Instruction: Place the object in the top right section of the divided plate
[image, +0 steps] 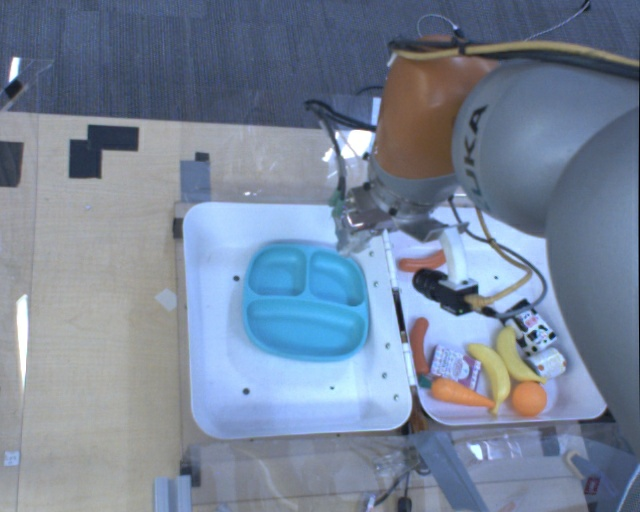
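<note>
**One empty plate, and a gripper poised at its far corner**

Three compartments make up the divided plate (300, 325): two small ones along the far edge and one long one across the near edge. It is sky-blue, smooth and glossy, with rounded corners and low ridges between the wells, and it lies flat near the middle of the left bin (215, 380). The top right section (338, 282) is bare, as are the other two, so the placing looks not yet done.

The gripper (350, 238) hangs just over the plate's far right corner, beside the wall between the bins. Its tip is small and partly lost in glare against the white, so I cannot tell whether it is wide, narrow or carrying anything. Which object is meant is therefore unclear.

To do this step well, I judge the tip should come a little nearer and to the left, so that it sits over the middle of the small well rather than its rim. A low release would suit: the ridges are shallow, and a rounded toy could roll over into the neighbouring well or off the slick plastic.

Further out, the right bin (580, 400) holds toy food: a carrot (462, 393), a banana (490, 365), an orange (529, 398) and a red sausage (420, 263). The arm (430, 110), with its orange band, looms above both bins
</note>
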